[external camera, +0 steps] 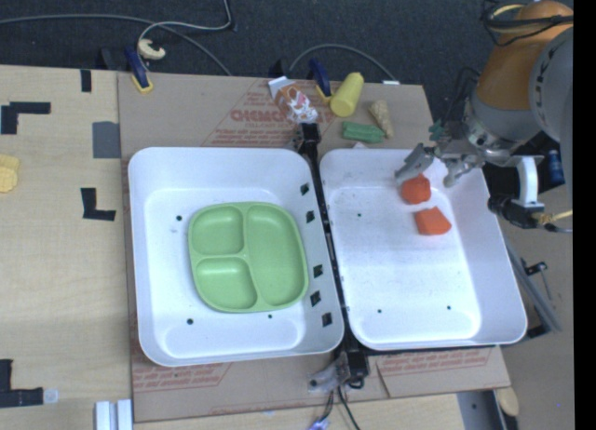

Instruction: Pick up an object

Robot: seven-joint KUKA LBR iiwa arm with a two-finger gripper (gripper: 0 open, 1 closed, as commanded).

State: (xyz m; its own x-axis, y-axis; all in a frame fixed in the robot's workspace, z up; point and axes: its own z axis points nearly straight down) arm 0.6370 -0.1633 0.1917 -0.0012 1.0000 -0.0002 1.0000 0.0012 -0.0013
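Camera view: two orange pieces are seen in the right bin (484,312), toward its far right corner. The upper orange piece (416,190) sits directly under the gripper (436,164); the lower orange piece (432,222) lies just beside it, toward the near side, apparently not touching.

The fingers are spread apart, one finger (412,162) on the far-left side of the upper piece, the other toward the bin's right wall. Nothing is clamped between them. The spread is judged to be a pre-grasp stance straddling the upper piece, which looks like the chosen target; contact with it cannot be confirmed from this angle.

The arm is reached in from the right, with the wrist over the bin's far right rim, likely because the pieces are parked close to that corner.

The left bin (149,233) is occupied by a green divided plate (248,256), well apart from the action. A yellow object (346,93), a green object (362,132) and a small packet (293,100) are left on the cardboard beyond the bins, out of the reach path.
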